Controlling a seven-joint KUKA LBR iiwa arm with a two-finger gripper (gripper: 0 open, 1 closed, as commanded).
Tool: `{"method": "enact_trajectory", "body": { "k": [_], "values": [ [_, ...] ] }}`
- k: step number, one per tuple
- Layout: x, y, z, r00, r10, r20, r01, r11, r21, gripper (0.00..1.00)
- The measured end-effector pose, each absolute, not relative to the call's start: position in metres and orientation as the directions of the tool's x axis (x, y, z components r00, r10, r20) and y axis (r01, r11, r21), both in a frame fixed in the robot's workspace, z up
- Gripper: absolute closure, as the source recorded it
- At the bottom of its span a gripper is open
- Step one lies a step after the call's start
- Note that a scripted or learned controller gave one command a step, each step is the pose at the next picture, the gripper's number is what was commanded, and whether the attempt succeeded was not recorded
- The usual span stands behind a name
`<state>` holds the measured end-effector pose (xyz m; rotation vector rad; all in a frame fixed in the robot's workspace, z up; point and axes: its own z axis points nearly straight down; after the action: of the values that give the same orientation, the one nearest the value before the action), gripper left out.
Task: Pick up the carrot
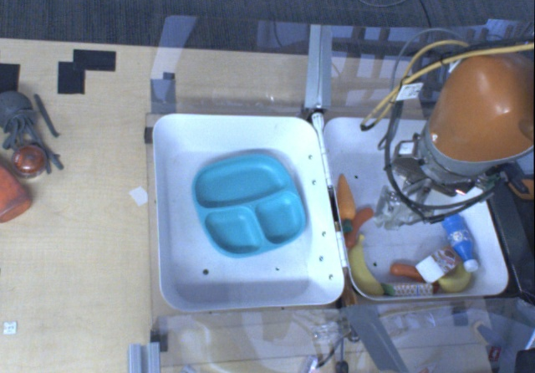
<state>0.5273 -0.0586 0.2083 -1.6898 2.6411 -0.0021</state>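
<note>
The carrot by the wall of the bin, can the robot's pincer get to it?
Probably yes. The carrot lies against the left wall of the right bin with nothing on top of it, and the pincer hangs just beside it. The wall may crowd one finger, and another orange piece touches its lower end.

Gripper (394, 211) fingers blurred, indistinct.

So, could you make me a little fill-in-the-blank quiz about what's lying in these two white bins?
1. The blue divided plate lies in the ____ bin of the two.
2. The carrot lies along the right bin's ____ wall.
3. The banana is coloured ____.
4. The small bottle in the right bin has a ____ label.

Missing words: left; left; yellow; blue
</note>
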Motion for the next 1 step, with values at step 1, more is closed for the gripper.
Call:
{"method": "enact_trajectory", "body": {
  "k": [1],
  "values": [
    [0.5206,-0.025,0.186,-0.137,-0.991,-0.003,-0.991,0.137,-0.007,1.0]
  ]
}}
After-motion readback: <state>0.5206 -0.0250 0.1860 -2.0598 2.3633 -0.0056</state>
